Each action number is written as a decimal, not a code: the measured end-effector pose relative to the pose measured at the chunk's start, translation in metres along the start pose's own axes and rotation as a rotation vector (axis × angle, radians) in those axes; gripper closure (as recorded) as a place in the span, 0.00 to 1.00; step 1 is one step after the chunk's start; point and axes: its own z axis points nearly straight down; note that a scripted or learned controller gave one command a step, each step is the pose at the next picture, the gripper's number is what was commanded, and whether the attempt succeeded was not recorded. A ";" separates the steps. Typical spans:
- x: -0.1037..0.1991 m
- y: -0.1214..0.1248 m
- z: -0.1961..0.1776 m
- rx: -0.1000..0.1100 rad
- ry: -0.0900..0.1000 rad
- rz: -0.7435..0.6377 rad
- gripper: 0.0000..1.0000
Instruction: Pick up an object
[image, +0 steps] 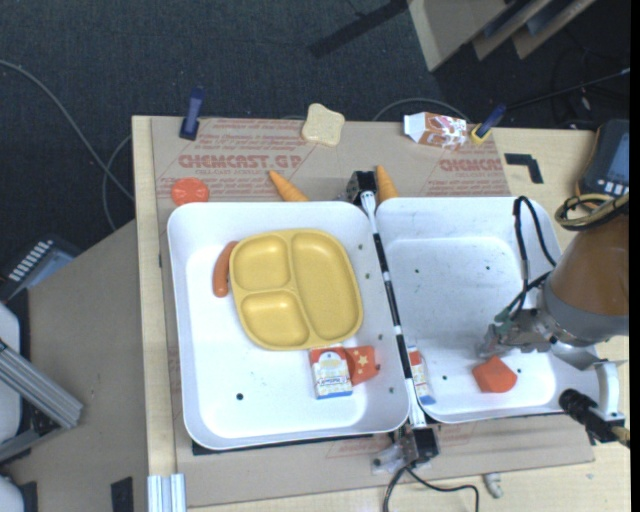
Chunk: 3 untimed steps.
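Camera view: gripper low in right bin, jaw state can't tell, just above orange object. Left bin has yellow divided tray, sausage beside it, small carton below.

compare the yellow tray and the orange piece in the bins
The yellow tray is large, pale yellow, split into three compartments, and lies in the left bin. The orange piece is small, solid orange, and lies in the right bin beside the end effector. Both rest on bin floors.
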 end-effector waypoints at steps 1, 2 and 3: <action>0.000 0.000 0.000 0.000 0.000 0.000 0.00; 0.026 0.089 -0.097 -0.004 -0.001 -0.003 0.00; 0.020 0.042 0.008 0.002 0.000 -0.001 0.00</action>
